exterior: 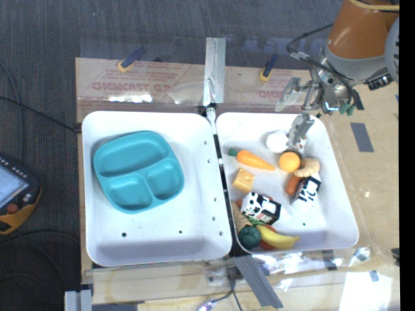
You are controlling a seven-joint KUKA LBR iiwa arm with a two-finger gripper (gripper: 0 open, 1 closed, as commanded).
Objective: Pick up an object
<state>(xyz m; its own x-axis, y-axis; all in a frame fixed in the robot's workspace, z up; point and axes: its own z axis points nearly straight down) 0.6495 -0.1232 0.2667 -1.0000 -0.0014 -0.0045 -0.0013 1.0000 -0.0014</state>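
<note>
Leftmost, the left bin [97,238] holds a teal divided tray [138,170] with three compartments, lying flat. Across the central divider, the right bin [337,222] carries a cluster of toy foods. A carrot [255,161] lies slantwise toward the far side, a yellow cheese wedge [243,180] just nearer, then a black-and-white cow-patterned carton [260,207], and a green vegetable [249,237] touching a yellow banana [279,239] at the near edge. Further right sit a white round object [277,141], a smooth orange fruit [290,162], and a dark carton [308,190]. The gripper [299,135] hangs at the bin's far right, above the orange fruit; whether its claw is spread or closed cannot be told.
</note>
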